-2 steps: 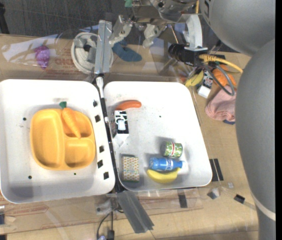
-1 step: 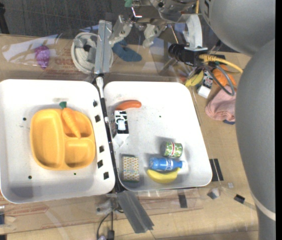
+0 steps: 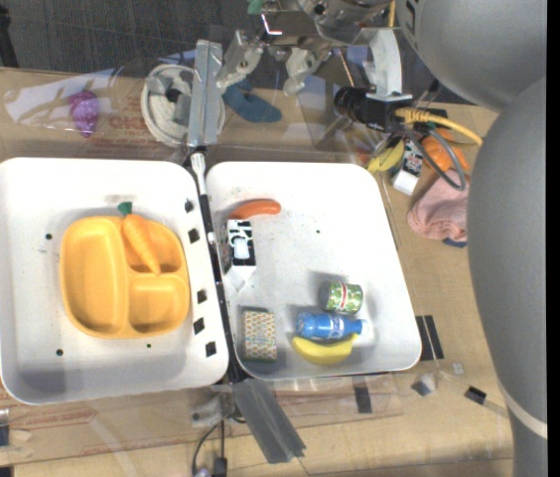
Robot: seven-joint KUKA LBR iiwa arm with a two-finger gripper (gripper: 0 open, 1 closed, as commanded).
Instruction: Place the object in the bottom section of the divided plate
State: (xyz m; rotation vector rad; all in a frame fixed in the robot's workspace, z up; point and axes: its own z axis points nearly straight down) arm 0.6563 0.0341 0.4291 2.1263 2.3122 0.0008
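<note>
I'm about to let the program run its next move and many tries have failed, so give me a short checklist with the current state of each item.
1. Divided plate sits flat in the left bin: ok.
2. Bottom section of the plate free to receive an object: ok; the carrot lies in the upper right section.
3. Objects available in the right bin: ok; sausage, green can, blue bottle and banana are there.
4. Claw over a bin: not ok; it is above the bench behind the bins.
5. Claw holding an object: cannot tell.
</note>
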